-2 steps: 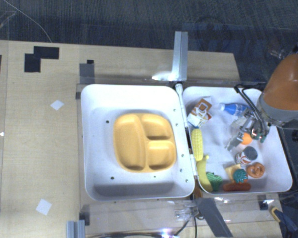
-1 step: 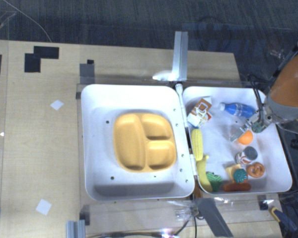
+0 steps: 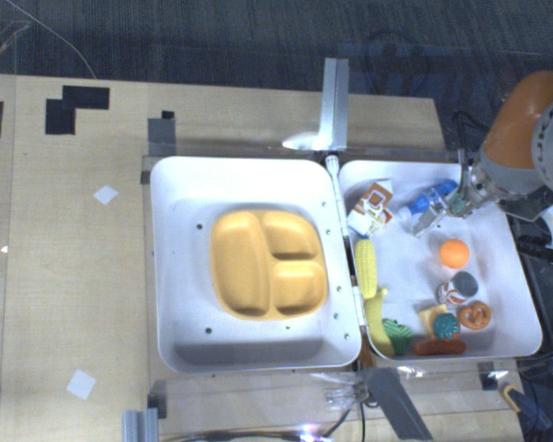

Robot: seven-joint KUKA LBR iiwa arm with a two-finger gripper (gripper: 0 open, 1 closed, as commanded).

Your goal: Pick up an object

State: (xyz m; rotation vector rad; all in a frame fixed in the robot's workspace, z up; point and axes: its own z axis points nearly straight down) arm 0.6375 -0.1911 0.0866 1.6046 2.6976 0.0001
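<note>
Reach is into the right bin (image 3: 521,284), at its upper side, and my gripper (image 3: 440,208) sits low over a blue object (image 3: 438,195) that lies right at my fingertips. Metal parts and blue plastic blur together there, so I cannot tell how wide my jaws stand, nor whether anything is caught between them.

To do this step well, I judge I should centre the jaws across the blue object's narrow width, close squarely, and lift straight up, since a skewed bite would likely push it aside on the slick white floor.

The blue object looks elongated, its long axis slanting from just below-left of my jaws up toward the right, one end aimed at my wrist; which end is its top I cannot make out.

Just below my jaws lies an orange ball (image 3: 454,252), apart from the blue piece. To the left sits a small white and red carton (image 3: 370,207), and beyond it, further down, a yellow corn cob (image 3: 366,266) lies along the bin's left wall. Well left of my jaws, the other bin (image 3: 175,201) holds a yellow divided tray (image 3: 266,263).
</note>
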